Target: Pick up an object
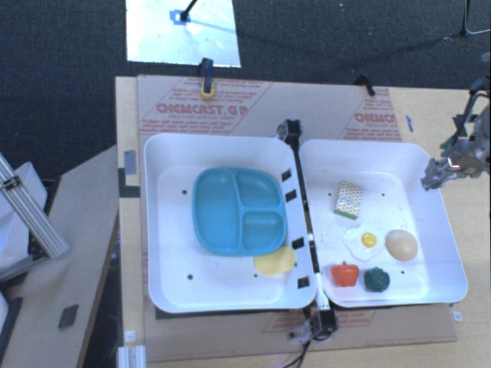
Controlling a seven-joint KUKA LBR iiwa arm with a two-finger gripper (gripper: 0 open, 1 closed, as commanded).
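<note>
Broccoli beside red pepper — pincer over bin rim.

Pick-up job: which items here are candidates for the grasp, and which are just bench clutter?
Candidates, right bin:
patterned sponge
fried egg toy
beige egg
red pepper
green broccoli piece
Candidates, left bin:
blue divided plate
yellow piece at its lower edge

Just lying about:
yellow clamp
black clips along the divider
metal sheet on the floor
</note>
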